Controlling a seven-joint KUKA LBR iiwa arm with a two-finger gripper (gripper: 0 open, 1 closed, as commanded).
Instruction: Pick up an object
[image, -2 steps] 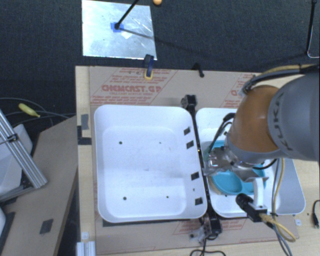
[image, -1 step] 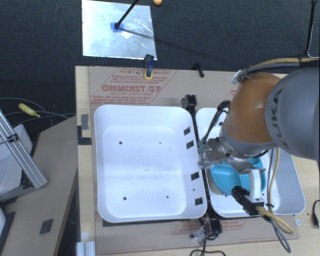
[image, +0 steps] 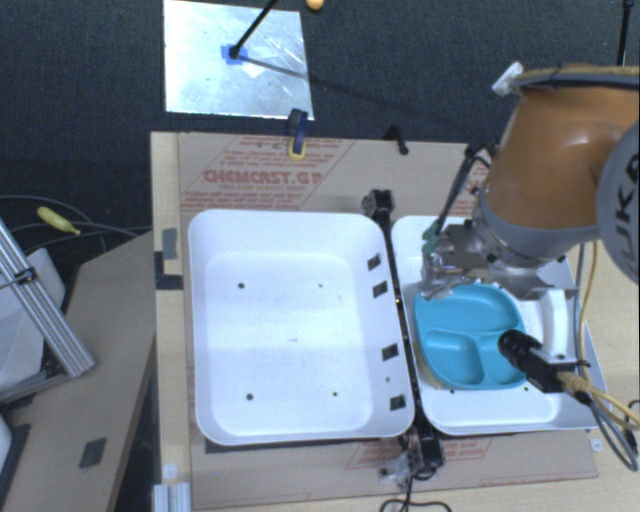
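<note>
hovering over the right bin (image: 440, 418), the claw (image: 437, 280), fingers' state i cannot tell, sits at the blue tray's (image: 465, 345) 11 o'clock rim, so it should straddle that thin edge squarely before closing.

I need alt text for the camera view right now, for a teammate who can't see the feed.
Seen from above, the grey and orange arm reaches into the right white bin, its gripper at the upper left edge of a blue divided tray lying in that bin. The left white bin sits beside it on the bench.
</note>
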